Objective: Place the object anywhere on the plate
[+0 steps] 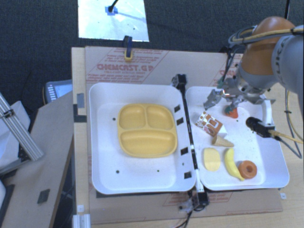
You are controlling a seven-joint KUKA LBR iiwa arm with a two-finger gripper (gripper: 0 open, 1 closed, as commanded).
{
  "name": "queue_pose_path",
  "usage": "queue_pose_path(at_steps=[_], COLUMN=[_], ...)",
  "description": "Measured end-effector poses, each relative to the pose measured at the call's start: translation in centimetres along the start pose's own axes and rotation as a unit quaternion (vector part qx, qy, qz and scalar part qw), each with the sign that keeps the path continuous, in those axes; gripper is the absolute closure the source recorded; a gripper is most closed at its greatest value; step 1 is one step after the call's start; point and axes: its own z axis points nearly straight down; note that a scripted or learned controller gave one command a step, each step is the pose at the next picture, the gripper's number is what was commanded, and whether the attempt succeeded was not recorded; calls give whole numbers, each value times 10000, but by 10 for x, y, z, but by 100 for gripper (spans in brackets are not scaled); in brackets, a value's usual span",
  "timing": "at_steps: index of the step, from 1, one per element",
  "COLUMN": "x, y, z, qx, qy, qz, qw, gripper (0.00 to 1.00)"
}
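Observation:
The yellow plate (pixel 145 129), divided into three compartments, lies in the middle of the left bin (pixel 102 175) with nothing on it. My gripper (pixel 224 100) hovers over the back of the right bin (pixel 280 175), its fingers spread open with nothing between them. Just below and slightly right of it on the bin floor sits a small red-orange object (pixel 231 111). An orange-and-white patterned block (pixel 209 123) lies in front and to the left of the gripper.
Further forward in the right bin lie a pale wedge (pixel 222 140), a yellow oval piece (pixel 212 159), a banana (pixel 232 163) and an orange ring (pixel 247 169). A black divider (pixel 186 127) separates the bins.

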Motion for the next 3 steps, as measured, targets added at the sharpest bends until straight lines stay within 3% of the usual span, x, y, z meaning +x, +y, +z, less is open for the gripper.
queue_pose_path(at_steps=[1, 2, 3], x=[-1, 0, -1], y=[0, 1, 4], z=[63, 102, 88], qx=[12, -19, -61], qy=[1, 7, -4], qz=[16, 22, 20], qw=[10000, 10000, 10000], gripper=[0, 0, 100])
